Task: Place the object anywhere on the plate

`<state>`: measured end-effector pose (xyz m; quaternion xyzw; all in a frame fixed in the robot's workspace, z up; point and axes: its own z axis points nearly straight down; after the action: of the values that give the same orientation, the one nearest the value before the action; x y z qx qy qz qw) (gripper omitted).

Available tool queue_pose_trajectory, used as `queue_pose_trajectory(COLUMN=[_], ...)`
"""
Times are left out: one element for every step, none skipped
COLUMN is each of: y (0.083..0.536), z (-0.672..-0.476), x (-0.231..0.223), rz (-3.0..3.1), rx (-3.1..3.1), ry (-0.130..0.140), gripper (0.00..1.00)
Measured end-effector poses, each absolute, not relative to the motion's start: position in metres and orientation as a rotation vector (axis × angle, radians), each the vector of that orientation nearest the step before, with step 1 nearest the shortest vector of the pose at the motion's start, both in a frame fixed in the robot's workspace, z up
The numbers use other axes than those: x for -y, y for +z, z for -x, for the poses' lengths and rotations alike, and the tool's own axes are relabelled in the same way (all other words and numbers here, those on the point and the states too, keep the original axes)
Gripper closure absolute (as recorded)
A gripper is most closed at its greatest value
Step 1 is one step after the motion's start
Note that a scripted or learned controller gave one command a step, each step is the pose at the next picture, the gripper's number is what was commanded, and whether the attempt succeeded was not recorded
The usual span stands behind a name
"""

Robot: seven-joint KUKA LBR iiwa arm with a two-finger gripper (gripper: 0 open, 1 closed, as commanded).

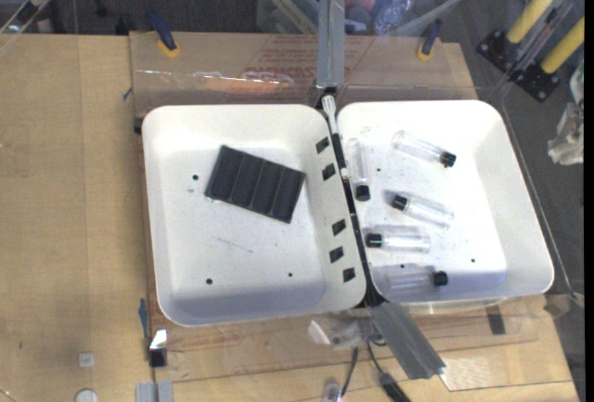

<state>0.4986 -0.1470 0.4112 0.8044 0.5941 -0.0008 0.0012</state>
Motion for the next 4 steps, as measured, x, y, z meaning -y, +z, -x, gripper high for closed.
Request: queue_pose_trajectory(y=[0.411, 0.421, 0.421, 0.431], z=[-0.499, -0.500, -0.500, -0.501], x=[0.147, 0.146, 0.146, 0.145], rz=[-2.525, -2.520, -2.520, -2.515], rx=[-1.866, -1.868, -1.869, -1.871], ry=[-0.003, -0.003, -0.003, -0.003], gripper=[0.00, 1.00, 0.00, 1.00])
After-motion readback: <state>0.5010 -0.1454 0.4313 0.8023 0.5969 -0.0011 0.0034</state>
